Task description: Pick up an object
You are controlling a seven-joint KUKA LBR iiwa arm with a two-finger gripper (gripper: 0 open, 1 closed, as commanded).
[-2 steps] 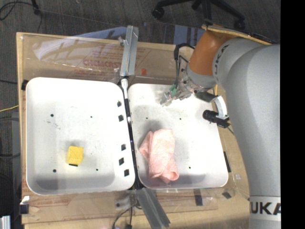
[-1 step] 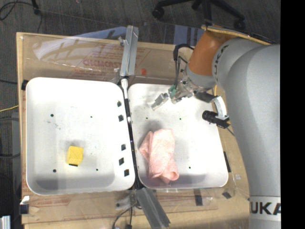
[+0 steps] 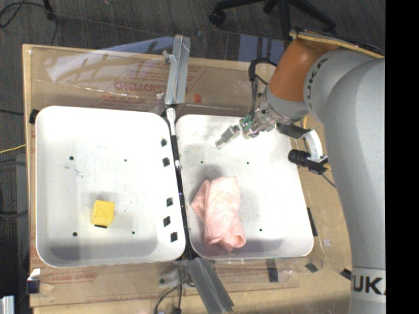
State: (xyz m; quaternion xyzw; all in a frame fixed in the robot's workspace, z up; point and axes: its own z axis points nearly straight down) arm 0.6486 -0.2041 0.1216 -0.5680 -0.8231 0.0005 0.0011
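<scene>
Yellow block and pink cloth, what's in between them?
Between the yellow block in the left bin and the pink cloth in the right bin, the camera view shows bare white floor and the bins' two touching walls.

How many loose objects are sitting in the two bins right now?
2. A small yellow block lies in the left bin, near its front. A crumpled pink cloth lies in the right bin, front-left. Something small could be hidden under the cloth.
</scene>
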